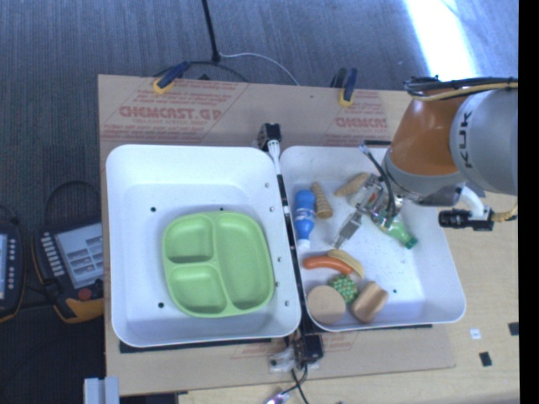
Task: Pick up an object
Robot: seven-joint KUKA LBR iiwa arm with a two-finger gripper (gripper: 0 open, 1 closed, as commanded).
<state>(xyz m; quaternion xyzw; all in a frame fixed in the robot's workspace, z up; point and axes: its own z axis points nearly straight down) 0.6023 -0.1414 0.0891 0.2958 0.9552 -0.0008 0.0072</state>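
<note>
Gripper (pixel 358 215) hangs over the right bin (pixel 438 301), fingers apart and clamped on nothing.

Just left of it lies a blue bottle (pixel 304 213) beside a ridged tan cone (pixel 324 200); a green item (pixel 402 233) sits at its right. Nearer the front wall are an orange carrot (pixel 322 262), a round bun (pixel 327 304) and a cork-like cylinder (pixel 369 301). The left bin (pixel 135 175) holds a green divided plate (pixel 218 263).

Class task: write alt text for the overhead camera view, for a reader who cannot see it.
A grey and orange robot arm reaches from the right over the right white bin, which holds toy food and a blue bottle. The left white bin holds a green divided plate.
</note>
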